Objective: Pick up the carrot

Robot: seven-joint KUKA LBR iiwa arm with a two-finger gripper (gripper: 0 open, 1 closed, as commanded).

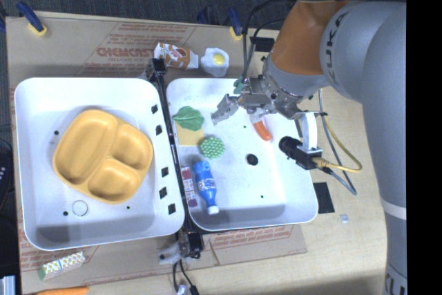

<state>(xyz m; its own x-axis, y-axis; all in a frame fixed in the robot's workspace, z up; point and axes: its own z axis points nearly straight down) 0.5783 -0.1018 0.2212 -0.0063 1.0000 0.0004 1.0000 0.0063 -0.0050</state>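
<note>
The carrot, a small orange piece, lies in the right bin near its right-centre, partly tucked under the wrist assembly. My gripper hangs low over the upper middle of that bin, to the left of the carrot and slightly higher in the view, close to a green leaf. Nothing shows held in it. The grey arm with its orange band comes in from the upper right and covers the bin's far right corner.
The right bin also holds a green bumpy ball, a blue bottle, a red bar and a small black disc. A yellow divided plate sits in the left bin. A yellow-and-white item lies behind the bins.
</note>
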